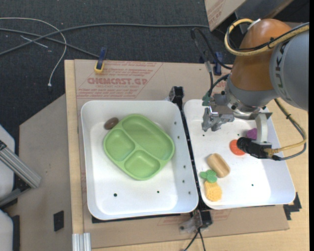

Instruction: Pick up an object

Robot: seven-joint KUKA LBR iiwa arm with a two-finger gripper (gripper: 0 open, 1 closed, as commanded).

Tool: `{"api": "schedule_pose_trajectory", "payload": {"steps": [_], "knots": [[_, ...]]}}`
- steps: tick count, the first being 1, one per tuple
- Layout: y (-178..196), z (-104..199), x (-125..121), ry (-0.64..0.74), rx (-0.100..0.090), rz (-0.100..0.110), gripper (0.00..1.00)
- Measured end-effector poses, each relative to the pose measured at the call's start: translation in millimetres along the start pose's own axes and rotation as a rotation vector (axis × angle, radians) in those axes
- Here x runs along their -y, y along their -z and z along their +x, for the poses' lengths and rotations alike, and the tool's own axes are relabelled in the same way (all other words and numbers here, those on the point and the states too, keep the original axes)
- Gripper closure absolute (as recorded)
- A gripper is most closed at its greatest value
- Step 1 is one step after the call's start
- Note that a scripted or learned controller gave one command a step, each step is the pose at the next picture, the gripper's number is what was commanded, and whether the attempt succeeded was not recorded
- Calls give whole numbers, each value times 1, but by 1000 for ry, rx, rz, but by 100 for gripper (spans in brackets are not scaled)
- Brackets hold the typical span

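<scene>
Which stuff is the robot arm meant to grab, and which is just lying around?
For the job:
gripper
bread roll
toy pineapple
orange disc
purple piece
brown lump
green tray

Just lying about:
blue clamp
cardboard sheet
cardboard box

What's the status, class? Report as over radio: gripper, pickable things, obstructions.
Gripper over right bin, upper-left corner. Tan roll, yellow pineapple toy, orange piece lie near. Nothing covers the roll.

Cardboard sheet (122, 68), red "CHEMCAST GP" print
</scene>
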State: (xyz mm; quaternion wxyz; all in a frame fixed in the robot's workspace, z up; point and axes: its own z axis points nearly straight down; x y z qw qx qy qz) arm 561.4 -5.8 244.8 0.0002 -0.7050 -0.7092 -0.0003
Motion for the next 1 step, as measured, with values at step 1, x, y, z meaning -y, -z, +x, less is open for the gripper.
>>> {"api": "schedule_pose_trajectory", "payload": {"steps": [1], "knots": [[-7,63,-13,1,-1,0,100]]}}
